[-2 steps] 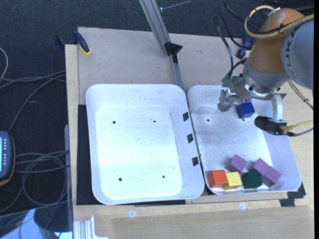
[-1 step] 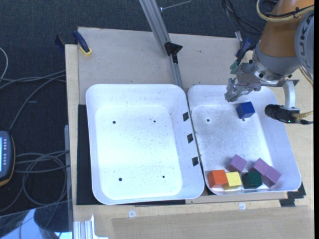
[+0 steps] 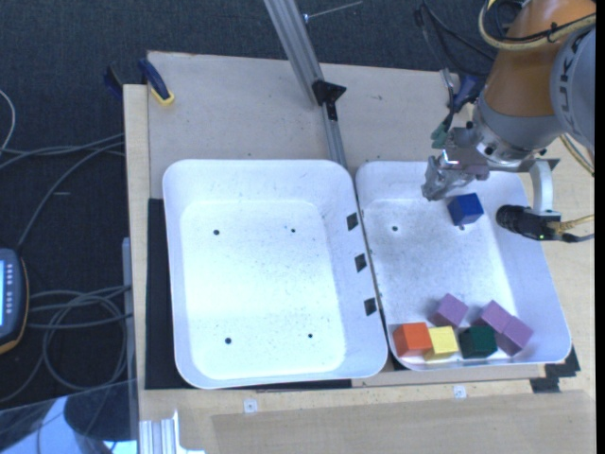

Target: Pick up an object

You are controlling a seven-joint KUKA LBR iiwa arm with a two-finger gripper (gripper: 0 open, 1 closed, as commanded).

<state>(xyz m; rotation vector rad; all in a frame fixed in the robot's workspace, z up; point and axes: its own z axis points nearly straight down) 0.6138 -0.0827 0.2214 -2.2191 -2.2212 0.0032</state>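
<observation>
My gripper (image 3: 439,185) hangs over the far end of the right bin (image 3: 416,253). A blue block (image 3: 465,208) sits just to its lower right, touching or nearly touching it, and I cannot tell whether it is held or rests on the bin floor. In the bin's near corner lie an orange block (image 3: 411,338), a yellow block (image 3: 442,341), a dark green block (image 3: 477,340) and two purple blocks (image 3: 452,308) (image 3: 507,324).
The left bin (image 3: 176,253) lies beside the right one, with a thin divider between them. A slanted metal rail (image 3: 301,55) crosses the bench behind the bins. Cables lie on the floor to the left.
</observation>
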